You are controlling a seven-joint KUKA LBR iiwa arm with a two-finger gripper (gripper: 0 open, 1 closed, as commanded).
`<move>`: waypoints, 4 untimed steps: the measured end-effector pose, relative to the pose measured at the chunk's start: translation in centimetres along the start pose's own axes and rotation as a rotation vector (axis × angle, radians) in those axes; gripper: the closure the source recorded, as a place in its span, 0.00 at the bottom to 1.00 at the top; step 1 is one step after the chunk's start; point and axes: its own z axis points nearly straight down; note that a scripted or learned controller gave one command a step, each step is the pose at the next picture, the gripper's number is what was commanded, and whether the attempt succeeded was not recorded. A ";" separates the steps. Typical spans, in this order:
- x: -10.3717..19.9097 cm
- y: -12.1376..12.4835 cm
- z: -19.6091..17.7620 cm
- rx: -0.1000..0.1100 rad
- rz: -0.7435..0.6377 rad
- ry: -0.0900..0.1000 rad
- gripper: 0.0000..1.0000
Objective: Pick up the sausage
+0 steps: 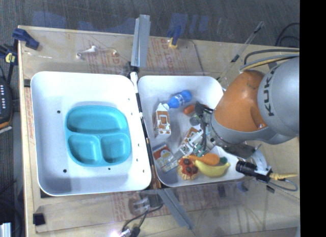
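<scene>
A small reddish-brown sausage (pixel 189 109) lies in the right bin (pixel 153 85), just below a blue bottle (pixel 180 99); part of it is hidden by the gripper's body. My gripper (pixel 200 131) hangs low in the right bin's middle, just below and right of the sausage, among small cartons. The orange-banded wrist (pixel 239 109) covers the bin's right side. I see nothing held.
Also in the right bin are a milk carton (pixel 162 120), small cartons (pixel 163 155), a banana (pixel 214 168), an orange piece (pixel 210 158) and a round flowery toy (pixel 187 167). The left bin (pixel 46 129) holds a blue divided tray (pixel 98 135).
</scene>
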 end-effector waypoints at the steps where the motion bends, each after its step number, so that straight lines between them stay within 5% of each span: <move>1: -2.2 0.0 4.1 -0.032 0.274 -0.022 0.00; 2: -2.9 -1.7 1.7 -0.004 -0.177 -0.006 0.00; 3: -2.9 -1.6 0.8 -0.004 -0.180 -0.007 1.00; 4: -1.4 2.6 -2.6 -0.003 -0.215 -0.004 1.00</move>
